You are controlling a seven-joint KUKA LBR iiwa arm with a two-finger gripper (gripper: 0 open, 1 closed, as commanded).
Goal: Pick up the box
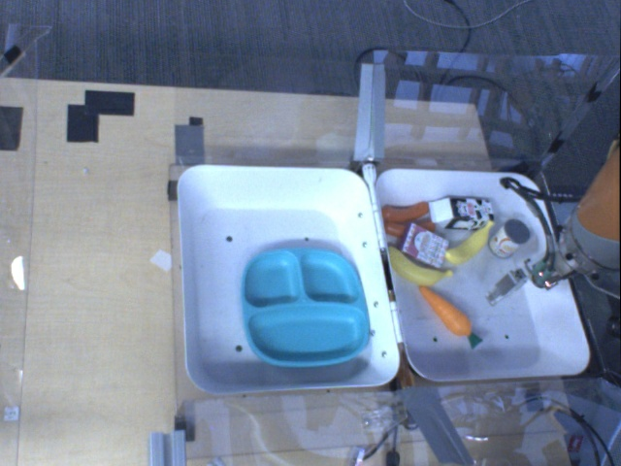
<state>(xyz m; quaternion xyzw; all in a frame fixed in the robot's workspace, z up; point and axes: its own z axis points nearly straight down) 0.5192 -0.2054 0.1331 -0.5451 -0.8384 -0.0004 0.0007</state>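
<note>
A small maroon and white box point(424, 245) lies in the right bin point(558, 357), resting against a banana point(448, 256). Behind it, near the bin's back wall, sits a white box with black print point(463, 210). My gripper point(506, 286) hangs low over the bin's right half, to the right of the maroon box and apart from it, just below a small can point(504, 242). Nothing shows in the gripper. The grey arm with its orange band point(600, 212) comes in from the right edge.
An orange carrot point(448, 312) lies in front of the banana, to the left of the gripper. A red-orange sausage-like piece point(404, 215) sits at the bin's back left. The left bin point(209, 289) holds a blue divided plate point(305, 305). Cables run along the right bin's far corner.
</note>
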